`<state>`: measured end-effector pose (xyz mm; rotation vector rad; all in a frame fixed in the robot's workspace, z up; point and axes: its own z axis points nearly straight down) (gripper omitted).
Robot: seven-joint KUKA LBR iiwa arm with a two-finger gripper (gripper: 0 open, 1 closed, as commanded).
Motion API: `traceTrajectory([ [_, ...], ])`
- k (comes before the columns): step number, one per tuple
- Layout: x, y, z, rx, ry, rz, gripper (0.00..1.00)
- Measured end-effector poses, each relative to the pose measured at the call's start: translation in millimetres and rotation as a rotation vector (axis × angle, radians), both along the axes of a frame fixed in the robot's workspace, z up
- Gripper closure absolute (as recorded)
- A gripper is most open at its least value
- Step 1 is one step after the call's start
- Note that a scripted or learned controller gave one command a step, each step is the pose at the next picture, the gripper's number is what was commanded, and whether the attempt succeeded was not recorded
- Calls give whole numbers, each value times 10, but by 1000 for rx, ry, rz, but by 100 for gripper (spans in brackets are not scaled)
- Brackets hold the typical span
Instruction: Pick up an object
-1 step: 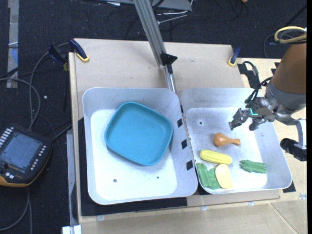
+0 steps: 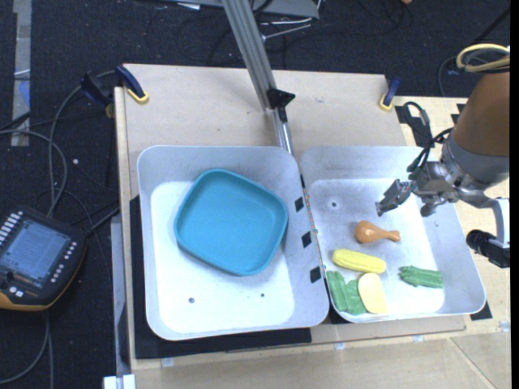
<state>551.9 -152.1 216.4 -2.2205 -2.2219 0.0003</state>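
Camera view, looking down at a slant, has the tool [image 2: 411,198] hanging over the upper part of the right bin [image 2: 324,168], its 2 dark fingers spread apart with nothing between them. It is above and a little to the right of the orange drumstick-shaped toy [image 2: 375,233], near it but not touching.

Any of the small toys would serve as the thing to pick. Below the drumstick lies a yellow corn cob [image 2: 359,261]; below that a pale yellow piece [image 2: 373,292] sits touching a green pod-like piece [image 2: 345,292], and another green vegetable [image 2: 421,277] lies apart at the right. The left bin [image 2: 162,156] holds a blue square plate [image 2: 232,221].

Risks, as I judge them:
- The drumstick is rounded and tapers to a thin handle, so fingers closing off-centre could squeeze it out sideways.
- A descent straight down from this spot looks likely to land beside the drumstick, not around it, and close on air.
- Going for the lower cluster, the 3 pieces lie so close that a finger could land on a neighbour, or nudge 2 at once.
- The right-hand green vegetable lies near the bin's sloped wall, which could block a finger.
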Motion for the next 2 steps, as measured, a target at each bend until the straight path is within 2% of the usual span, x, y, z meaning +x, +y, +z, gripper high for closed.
traceTrajectory([
  [2, -87, 60, -1227, 0, 4, 0, 0],
])
